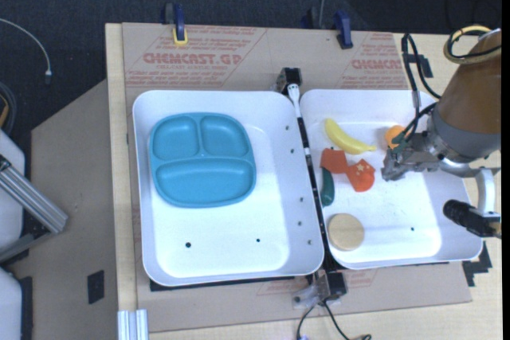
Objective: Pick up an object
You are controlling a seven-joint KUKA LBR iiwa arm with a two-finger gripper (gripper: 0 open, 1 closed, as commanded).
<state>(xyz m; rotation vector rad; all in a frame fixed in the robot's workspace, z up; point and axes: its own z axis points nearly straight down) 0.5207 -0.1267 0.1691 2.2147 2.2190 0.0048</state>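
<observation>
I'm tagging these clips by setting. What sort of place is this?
Most likely a robotics lab test bench, not a kitchen. Two white bins sit on a clamped board, toy food like a banana and a blue divided plate fill them, and a robot arm lowers its claw in.

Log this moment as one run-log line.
task: pick object | end effector: over right bin, beside strawberry | banana: untouched

Red print reading "CHEMCAST GP" stands on the brown board [239, 52] behind the bins, repeated at right.
</observation>
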